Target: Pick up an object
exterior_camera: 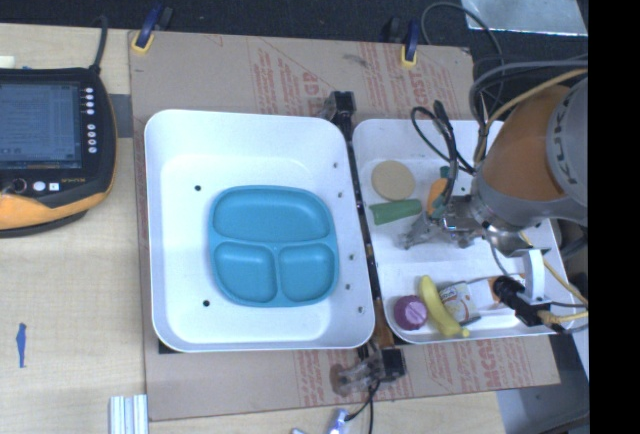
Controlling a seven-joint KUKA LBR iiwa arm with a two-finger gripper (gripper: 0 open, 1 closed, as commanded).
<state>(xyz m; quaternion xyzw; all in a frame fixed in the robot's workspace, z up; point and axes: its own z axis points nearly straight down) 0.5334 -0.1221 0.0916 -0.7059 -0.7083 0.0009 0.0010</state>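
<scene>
Plate (272, 244) in left bin (170, 172)

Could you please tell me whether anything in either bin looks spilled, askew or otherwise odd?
Nothing stands out: the blue divided plastic tray lies flat in the left white bin, and the yellow banana and round tan disc rest loose in the right.

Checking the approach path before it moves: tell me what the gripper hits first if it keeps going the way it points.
The gripper points toward the left of the view, low in the right bin. First in line looks to be the green block, just ahead. Depth is unclear; it may pass beside it.
</scene>
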